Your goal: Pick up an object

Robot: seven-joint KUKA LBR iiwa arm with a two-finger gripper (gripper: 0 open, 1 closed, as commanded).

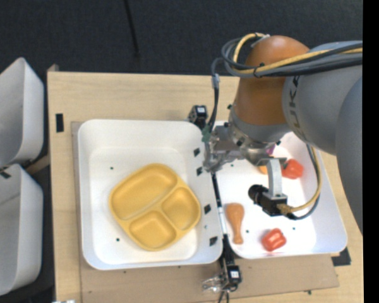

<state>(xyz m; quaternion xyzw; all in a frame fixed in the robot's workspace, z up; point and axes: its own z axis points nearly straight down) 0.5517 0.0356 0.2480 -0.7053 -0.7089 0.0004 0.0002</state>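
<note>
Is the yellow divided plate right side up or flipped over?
Right side up: the plate lies flat in the left bin, its three hollow sections facing upward.

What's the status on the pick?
Gripper low over right bin's left edge, nothing seen held. Drumstick, red pepper, red-orange piece loose in bin. Yellow plate in left bin.

The arm [328, 100] was smooth grey with dark lettering on its side, capped by a glossy orange band [265, 74]. Black and yellow cables [290, 59] ran over the orange part. Below sat grey metal wrist hardware [230, 147] and a black fitting [268, 201].
</note>
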